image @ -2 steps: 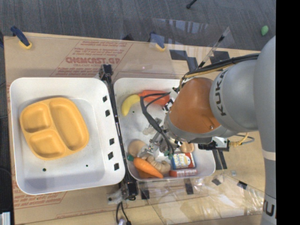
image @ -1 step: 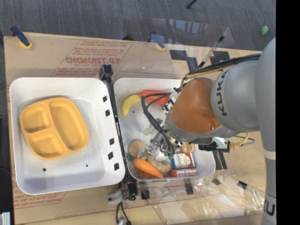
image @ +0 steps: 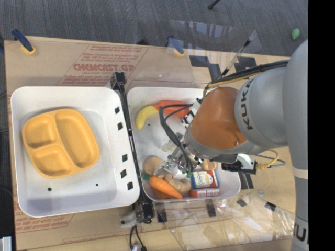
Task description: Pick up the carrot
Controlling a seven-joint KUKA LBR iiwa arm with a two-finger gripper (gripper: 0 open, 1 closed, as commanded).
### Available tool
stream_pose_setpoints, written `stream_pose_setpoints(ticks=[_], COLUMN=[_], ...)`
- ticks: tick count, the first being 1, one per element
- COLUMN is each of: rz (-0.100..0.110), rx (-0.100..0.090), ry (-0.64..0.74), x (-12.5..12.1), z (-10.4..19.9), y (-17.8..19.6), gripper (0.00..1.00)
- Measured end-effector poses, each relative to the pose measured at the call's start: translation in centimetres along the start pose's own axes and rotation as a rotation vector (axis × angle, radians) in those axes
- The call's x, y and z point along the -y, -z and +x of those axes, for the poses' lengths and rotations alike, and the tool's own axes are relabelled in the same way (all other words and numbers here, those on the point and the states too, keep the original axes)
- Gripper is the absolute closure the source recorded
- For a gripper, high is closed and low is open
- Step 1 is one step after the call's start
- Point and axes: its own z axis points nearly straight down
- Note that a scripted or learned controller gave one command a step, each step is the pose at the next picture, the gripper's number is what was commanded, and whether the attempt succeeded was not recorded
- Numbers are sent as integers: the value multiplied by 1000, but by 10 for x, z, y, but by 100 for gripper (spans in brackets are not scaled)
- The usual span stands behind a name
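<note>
end effector point(image: 175, 166) fingers' state unclear, arm point(image: 272, 109) cropped at right

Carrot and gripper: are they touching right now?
Cannot tell. In the camera view the gripper hangs just above the carrot in the right bin, but wires and the wrist hide any contact or gap.

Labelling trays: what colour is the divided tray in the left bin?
Yellow tray, camera view.
</note>
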Motion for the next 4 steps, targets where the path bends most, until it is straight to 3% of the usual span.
stream_pose_setpoints(ticks=[1, 2, 3, 4], rz=[0, 1, 2, -1], rx=[-13, -27, -54, -54], ry=[249, 288, 480, 608], x=[-13, -3, -20, -7], z=[-10, 10, -16, -52], y=[-2, -7, -16, 0], gripper=[0, 0, 0, 0])
